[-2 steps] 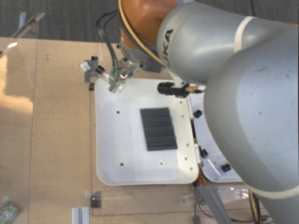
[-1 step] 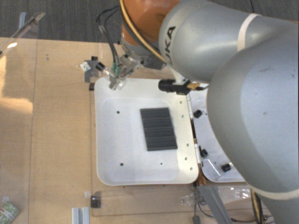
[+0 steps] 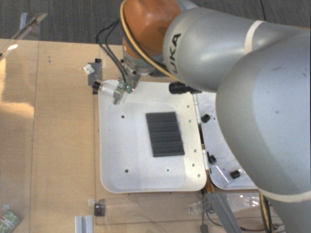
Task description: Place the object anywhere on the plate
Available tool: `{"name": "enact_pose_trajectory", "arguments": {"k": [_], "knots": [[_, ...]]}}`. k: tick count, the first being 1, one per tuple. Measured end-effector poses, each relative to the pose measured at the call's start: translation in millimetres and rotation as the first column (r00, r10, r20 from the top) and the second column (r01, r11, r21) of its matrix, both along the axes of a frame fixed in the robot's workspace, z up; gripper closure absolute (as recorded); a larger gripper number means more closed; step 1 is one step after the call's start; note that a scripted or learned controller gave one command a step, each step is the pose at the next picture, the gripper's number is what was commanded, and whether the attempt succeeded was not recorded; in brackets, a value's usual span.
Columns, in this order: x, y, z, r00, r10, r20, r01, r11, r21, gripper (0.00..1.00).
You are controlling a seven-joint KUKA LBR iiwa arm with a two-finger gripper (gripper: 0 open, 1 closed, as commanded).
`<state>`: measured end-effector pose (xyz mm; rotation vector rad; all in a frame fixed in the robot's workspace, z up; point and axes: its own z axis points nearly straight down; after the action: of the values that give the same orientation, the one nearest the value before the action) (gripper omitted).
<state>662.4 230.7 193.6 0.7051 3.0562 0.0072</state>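
Over the left bin (image 3: 112,176), toward its 11 o'clock corner, I had the gripper (image 3: 118,95); I couldn't tell its grip state. I read the dark ribbed slab (image 3: 165,134) at bin centre as the plate (object itself unidentified), so placement looked pending. Next move: locate the object first. "KUKA" (image 3: 175,52) read clearly on the arm (image 3: 228,57).

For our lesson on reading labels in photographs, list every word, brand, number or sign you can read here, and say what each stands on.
"KUKA": black letters running up the grey robot arm's casing, beside the orange dome.
Small green-and-white printed item at the bench's lower left corner: print too small to read.
Small white tag by the left white bin's top corner: nothing readable.
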Motion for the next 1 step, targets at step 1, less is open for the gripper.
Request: {"name": "enact_pose_trajectory", "arguments": {"k": [1], "knots": [[-7.0,-8.4,-53.8,0.904,0.428,0.003,-0.428,0.904,0.001,1.0]]}}
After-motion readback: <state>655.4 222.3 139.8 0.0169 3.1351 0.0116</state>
